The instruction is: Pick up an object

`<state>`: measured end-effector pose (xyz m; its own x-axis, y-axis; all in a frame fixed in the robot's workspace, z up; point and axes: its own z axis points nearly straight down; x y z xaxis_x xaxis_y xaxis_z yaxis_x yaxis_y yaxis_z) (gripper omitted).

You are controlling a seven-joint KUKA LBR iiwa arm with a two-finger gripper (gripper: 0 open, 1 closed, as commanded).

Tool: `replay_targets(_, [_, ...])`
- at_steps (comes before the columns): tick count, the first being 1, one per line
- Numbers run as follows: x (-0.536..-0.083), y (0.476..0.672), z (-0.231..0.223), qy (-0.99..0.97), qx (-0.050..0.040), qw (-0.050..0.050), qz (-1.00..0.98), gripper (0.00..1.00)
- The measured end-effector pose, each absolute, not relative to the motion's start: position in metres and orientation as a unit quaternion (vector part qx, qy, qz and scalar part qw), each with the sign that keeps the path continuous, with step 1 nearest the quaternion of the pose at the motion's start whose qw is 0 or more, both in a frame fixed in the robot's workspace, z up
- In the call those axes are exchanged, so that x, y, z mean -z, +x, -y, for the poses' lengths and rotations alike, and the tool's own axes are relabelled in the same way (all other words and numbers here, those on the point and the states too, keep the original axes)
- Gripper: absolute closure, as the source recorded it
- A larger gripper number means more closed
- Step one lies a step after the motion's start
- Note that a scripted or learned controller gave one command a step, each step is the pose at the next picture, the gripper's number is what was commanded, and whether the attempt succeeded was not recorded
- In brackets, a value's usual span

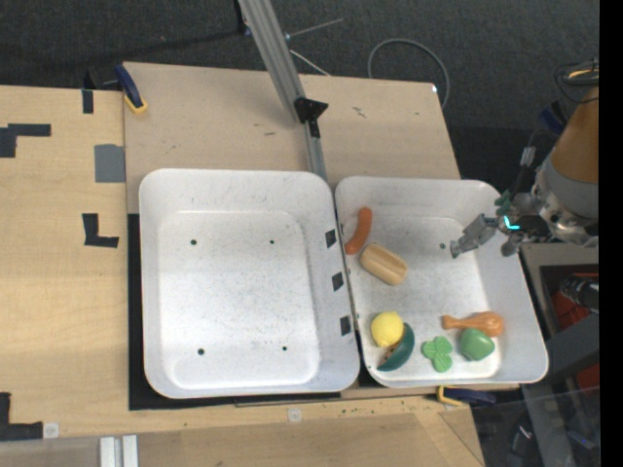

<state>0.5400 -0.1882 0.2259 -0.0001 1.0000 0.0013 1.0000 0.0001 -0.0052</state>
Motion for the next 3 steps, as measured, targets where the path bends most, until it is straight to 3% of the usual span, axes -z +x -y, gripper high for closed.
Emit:
replay_targets(1, [-0.228, 0.541, 0.188, -0.706, -0.0004, 0.001, 0.708, 0.0])
replay_targets(3, [-0.103, 0.544, 0.196, -0.707, -0.0024, 0.003, 0.707, 0.0])
